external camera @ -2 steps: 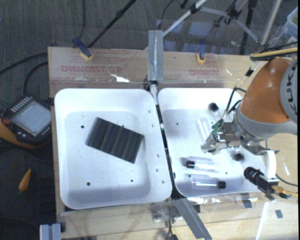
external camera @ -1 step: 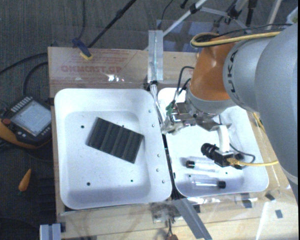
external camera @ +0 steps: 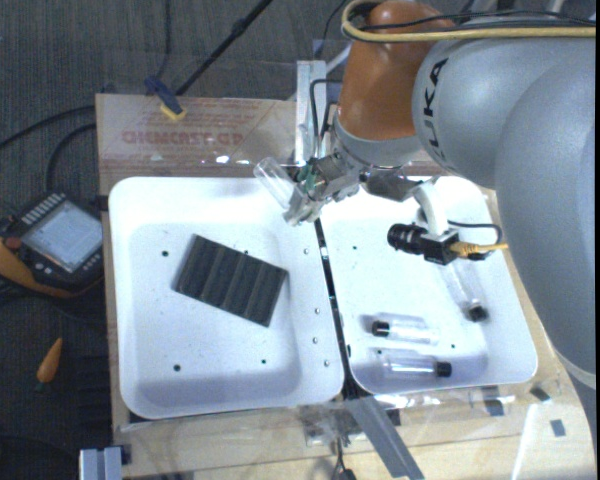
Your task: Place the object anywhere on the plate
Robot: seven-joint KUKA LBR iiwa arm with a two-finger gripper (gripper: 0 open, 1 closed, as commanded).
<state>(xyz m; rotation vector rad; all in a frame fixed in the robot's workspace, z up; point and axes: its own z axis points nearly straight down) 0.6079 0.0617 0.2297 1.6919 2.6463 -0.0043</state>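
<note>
Vial [external camera: 400, 325], clear-bodied with a black cap, lies flat at 7 o'clock in the right bin [external camera: 500, 368]. A second vial [external camera: 415, 366] lies just below it at 6 o'clock. A third vial [external camera: 462, 290] lies at 4 o'clock with its cap toward the near rim. All three rest apart from one another.

The plate [external camera: 230, 280], a dark ribbed slab, lies flat and skewed near the centre of the left bin [external camera: 140, 388].

The tool [external camera: 300, 203] hangs at 12 o'clock over the divide between the bins, at 1 o'clock from the plate. A clear form [external camera: 277, 180] juts from it toward 10 o'clock. I cannot tell whether this is a vial or part of the tool. Whether the tool stands apart, together or clamped on anything also cannot be determined.

Handling assessment:
- **Weight and stiffness:** the vial is judged light and rigid.
- **Surface:** it looks smooth and round, so it is likely to slip or roll if nudged.
- **Fragility:** a thin clear wall may crack under a hard squeeze.
- **Where to grip:** across the body at mid-length, square to the long axis and clear of the cap.
- **Release:** low and along the plate's ribs, which may check rolling.
</note>
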